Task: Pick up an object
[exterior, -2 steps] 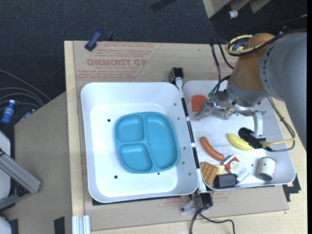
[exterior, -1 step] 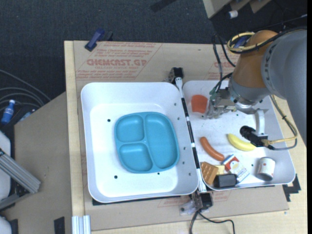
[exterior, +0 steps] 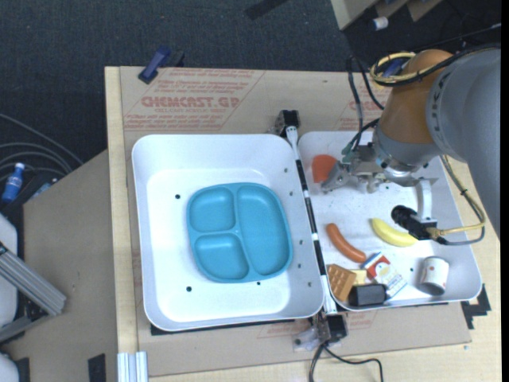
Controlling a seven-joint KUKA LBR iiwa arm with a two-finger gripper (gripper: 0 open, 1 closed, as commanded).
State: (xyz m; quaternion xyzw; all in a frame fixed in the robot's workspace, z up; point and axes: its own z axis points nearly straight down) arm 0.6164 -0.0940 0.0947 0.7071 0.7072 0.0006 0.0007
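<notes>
Gripper (exterior: 359,175) low over right bin (exterior: 354,209), at bin's 11 o'clock area. Grip state: cannot tell, tips blurred against metal body.

Red-orange object (exterior: 323,166) in bin's 10 o'clock corner, just beside gripper at gripper's 9 o'clock; contact unclear.

Sausage (exterior: 345,243) mid-bin toward 8 o'clock. Banana (exterior: 393,232) at sausage's 3 o'clock, apart from it. White cup (exterior: 433,273) at 4 o'clock. Black block (exterior: 368,295), tan wedge (exterior: 342,278) and red-and-white packet (exterior: 382,267) bunched at 6 o'clock.

Left bin (exterior: 159,237) holds blue divided plate (exterior: 238,231), centred.
</notes>
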